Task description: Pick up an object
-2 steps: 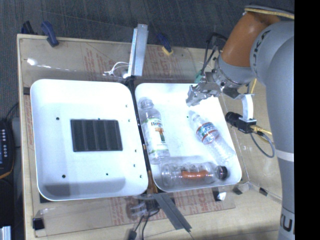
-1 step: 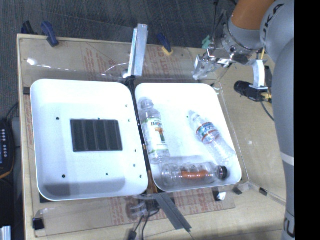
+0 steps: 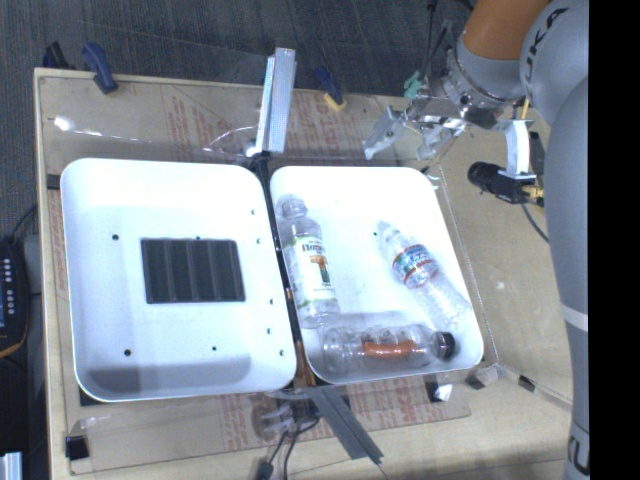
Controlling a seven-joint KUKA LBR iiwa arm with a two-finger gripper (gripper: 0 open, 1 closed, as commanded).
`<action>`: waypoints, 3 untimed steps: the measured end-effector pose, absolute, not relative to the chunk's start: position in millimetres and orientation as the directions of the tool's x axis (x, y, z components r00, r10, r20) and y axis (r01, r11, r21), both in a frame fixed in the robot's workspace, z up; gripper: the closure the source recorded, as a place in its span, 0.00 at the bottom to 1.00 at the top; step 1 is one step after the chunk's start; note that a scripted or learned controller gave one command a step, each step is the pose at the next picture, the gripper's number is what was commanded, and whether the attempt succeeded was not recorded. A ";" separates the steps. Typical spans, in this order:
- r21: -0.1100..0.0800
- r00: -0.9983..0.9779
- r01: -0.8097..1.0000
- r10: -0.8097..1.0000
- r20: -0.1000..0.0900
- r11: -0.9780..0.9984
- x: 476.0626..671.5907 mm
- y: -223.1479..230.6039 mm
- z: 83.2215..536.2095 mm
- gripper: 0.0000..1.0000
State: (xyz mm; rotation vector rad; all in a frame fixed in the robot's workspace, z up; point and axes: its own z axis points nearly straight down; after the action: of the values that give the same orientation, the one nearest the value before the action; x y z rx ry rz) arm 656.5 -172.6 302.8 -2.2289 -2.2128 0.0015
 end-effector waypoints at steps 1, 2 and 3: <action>-0.003 -0.105 0.994 0.994 0.001 0.105 583.8 -198.3 228.3 0.00; 0.000 -0.243 0.970 0.970 -0.002 0.243 603.2 -208.8 204.7 0.00; 0.003 -0.335 0.942 0.942 -0.004 0.335 616.2 -208.2 203.4 0.00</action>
State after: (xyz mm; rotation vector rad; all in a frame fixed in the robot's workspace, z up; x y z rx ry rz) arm 616.2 -208.2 203.4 -1.8142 -2.5704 -0.0002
